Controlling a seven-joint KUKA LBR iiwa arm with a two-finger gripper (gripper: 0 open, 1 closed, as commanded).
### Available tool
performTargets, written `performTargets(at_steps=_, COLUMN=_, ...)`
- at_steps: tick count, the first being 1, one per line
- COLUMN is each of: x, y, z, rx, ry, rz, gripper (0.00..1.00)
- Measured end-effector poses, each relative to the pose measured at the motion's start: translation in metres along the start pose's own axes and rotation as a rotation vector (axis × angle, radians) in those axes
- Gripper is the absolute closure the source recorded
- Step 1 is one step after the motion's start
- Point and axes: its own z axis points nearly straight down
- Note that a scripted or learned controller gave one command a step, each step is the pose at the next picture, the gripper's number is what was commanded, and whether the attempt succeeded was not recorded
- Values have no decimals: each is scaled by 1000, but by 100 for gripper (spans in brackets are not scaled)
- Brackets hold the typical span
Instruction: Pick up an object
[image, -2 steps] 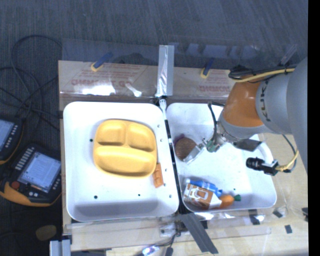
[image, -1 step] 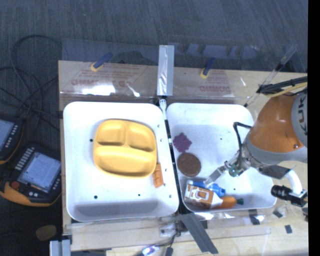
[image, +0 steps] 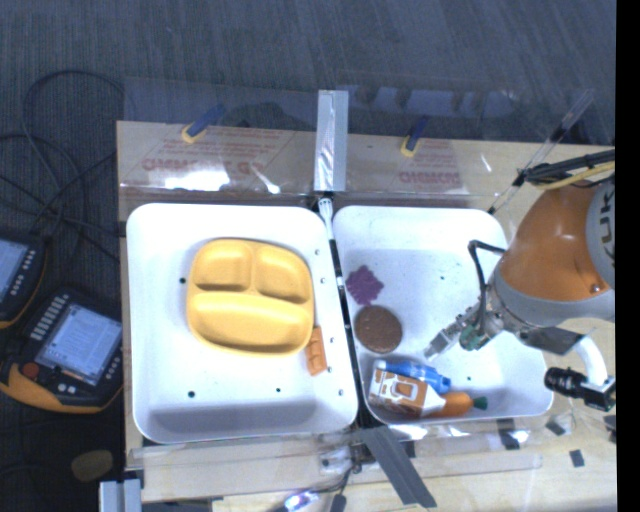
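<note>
At the near wall of the right bin (image: 520, 400) lie one carton (image: 398, 392), one blue piece (image: 420, 373) and one orange carrot (image: 456, 403), all touching. A grip there may slide off or take two things at once, because they are crowded against the wall. The hand (image: 455, 337) hovers just behind them over bare floor; whether it is released or clenched cannot be told. Farther sit one brown disc (image: 379, 327) and one purple piece (image: 364, 285). The left bin (image: 150, 400) bears one yellow tray (image: 250, 295) and one small orange piece (image: 316, 351).
</note>
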Motion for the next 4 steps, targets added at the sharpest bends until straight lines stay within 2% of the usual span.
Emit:
performTargets(at_steps=1, x=0, y=0, z=0, rx=0, ry=0, rz=0, gripper=0)
performTargets(at_steps=2, x=-4, y=-3, z=-15, rx=-1, ry=-1, rz=52, gripper=0)
performTargets(at_steps=3, x=-4, y=-2, z=-23, rx=-2, ry=2, rz=51, gripper=100)
performTargets(at_steps=4, x=-4, y=-2, z=-23, rx=-2, ry=2, rz=50, gripper=0)
